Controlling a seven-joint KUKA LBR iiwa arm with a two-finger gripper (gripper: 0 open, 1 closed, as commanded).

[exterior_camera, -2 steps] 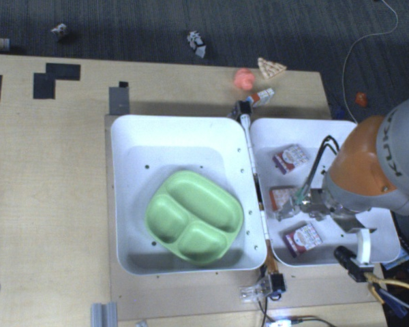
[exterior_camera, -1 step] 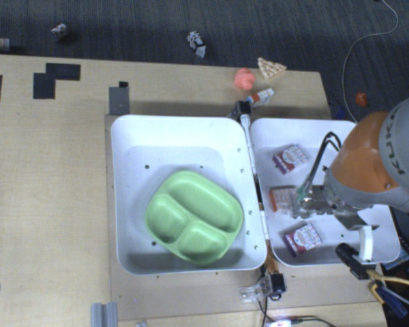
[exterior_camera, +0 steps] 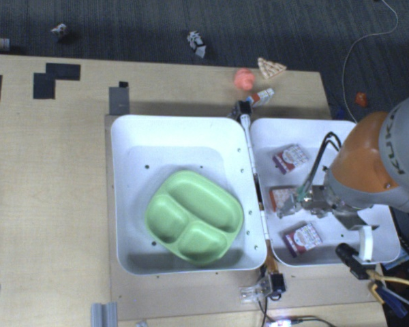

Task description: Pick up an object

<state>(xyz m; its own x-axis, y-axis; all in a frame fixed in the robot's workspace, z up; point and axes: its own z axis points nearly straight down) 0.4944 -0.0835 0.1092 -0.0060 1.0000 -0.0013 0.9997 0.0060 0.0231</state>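
Three small red-and-white packets lie in the right bin (exterior_camera: pixel 269 138): one at the back (exterior_camera: pixel 290 158), one in the middle (exterior_camera: pixel 281 198) and one at the front (exterior_camera: pixel 303 238). A green divided plate (exterior_camera: pixel 193 214) lies in the left bin (exterior_camera: pixel 170 131). My gripper (exterior_camera: pixel 305 201) hangs low over the right bin, just right of the middle packet, at the end of the grey arm with its orange band (exterior_camera: pixel 365 157). The wrist hides the gripper's tips.
A pink ball (exterior_camera: pixel 244 79), a patterned wedge (exterior_camera: pixel 270 67) and a small tube (exterior_camera: pixel 262 97) lie on the bench behind the bins. Black patches (exterior_camera: pixel 58 73) mark the bench at the far left. Cables (exterior_camera: pixel 388 288) run at the front right.
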